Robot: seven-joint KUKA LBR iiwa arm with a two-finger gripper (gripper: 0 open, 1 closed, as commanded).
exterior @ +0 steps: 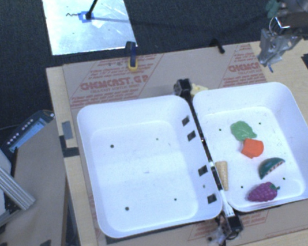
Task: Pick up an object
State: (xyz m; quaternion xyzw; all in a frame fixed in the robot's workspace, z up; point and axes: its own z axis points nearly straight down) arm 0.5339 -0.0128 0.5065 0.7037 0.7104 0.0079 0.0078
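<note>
Likely robotics lab: bench [133, 70] with two white bins [144, 168], taped markers, cables.

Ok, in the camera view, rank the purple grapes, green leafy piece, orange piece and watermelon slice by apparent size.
1. purple grapes
2. green leafy piece, orange piece and watermelon slice: too alike to rank.

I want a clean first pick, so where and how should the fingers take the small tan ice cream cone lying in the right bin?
Probably grip the tan ice cream cone across its wider upper half, coming straight down from above. It lies flat, tip toward the camera, close beside the right bin's inner wall, so a sideways approach looks blocked.
</note>
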